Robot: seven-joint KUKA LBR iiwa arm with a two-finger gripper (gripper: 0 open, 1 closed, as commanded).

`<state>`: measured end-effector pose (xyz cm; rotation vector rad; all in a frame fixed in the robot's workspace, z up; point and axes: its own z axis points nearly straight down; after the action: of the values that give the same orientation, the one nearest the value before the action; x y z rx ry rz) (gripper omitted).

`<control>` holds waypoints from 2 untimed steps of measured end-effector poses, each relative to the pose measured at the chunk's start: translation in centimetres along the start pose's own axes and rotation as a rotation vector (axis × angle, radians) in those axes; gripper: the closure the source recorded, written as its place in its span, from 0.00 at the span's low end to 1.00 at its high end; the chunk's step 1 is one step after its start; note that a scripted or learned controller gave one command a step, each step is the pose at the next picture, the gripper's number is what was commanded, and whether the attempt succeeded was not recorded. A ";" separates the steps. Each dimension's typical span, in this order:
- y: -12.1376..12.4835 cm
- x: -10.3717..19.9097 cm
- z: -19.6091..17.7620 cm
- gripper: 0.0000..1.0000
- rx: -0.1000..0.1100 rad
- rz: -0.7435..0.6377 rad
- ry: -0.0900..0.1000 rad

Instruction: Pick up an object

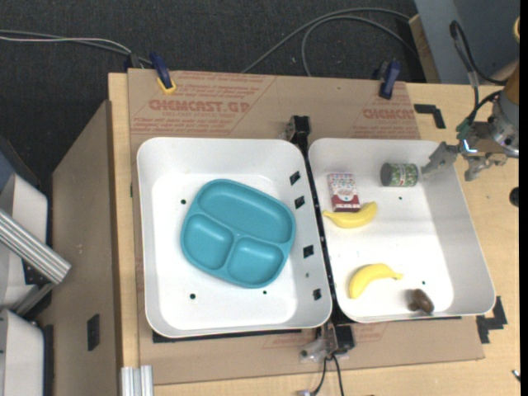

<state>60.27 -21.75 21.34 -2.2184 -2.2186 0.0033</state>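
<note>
Bananas, a small can, a carton and a brown lump lie in the right bin [462, 246], while the gripper [462, 157] hangs at that bin's upper right corner, over its rim, at the end of the arm reaching in from the right. Whether it is released or clenched cannot be told from this slant; nothing can be seen caught in it.

Closest to it is the small green can [400, 174], lying on its side just to the gripper's left, near the bin's top wall. Further left stands the red and white carton [342, 191], close to the divider between the bins. One banana [351, 215] lies right below the carton, touching or nearly touching its lower edge. A second banana [370, 279] lies lower in the bin, well apart from the gripper. The brown lump [421, 303] sits near the bottom right corner, just beside that second banana's tip.

In the left bin [165, 304] rests a blue plate [238, 233] with three sections, roughly centred, far from the gripper.
</note>
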 end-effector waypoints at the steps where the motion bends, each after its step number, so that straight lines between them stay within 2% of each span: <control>1: 0.2 0.5 4.3 0.00 0.001 -0.002 0.001; 2: 0.3 0.8 10.7 0.00 0.002 -0.001 0.002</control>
<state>60.51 -20.96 10.68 -2.2153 -2.2176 0.0042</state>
